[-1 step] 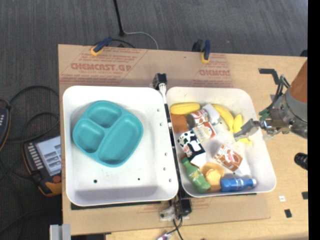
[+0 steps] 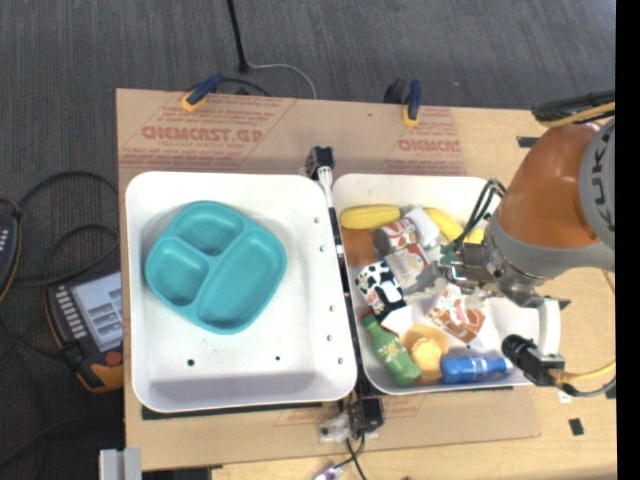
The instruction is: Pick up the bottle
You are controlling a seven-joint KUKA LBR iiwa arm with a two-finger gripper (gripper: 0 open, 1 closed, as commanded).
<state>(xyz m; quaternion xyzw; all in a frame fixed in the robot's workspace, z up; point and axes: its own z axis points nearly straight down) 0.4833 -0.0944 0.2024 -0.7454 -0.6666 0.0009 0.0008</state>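
A teal divided plate (image 2: 215, 265) lies in the left white bin (image 2: 160, 378).

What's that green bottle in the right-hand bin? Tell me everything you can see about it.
The green bottle looks like a small plastic toy, glossy, with a darker green body and a lighter neck end pointing up-left. It lies on its side at a slant near the front-left corner of the right bin, close to the bin's left wall. A yellow-orange toy presses against its right side, and a black-and-white spotted item sits just beyond its neck. The hand is not touching it.
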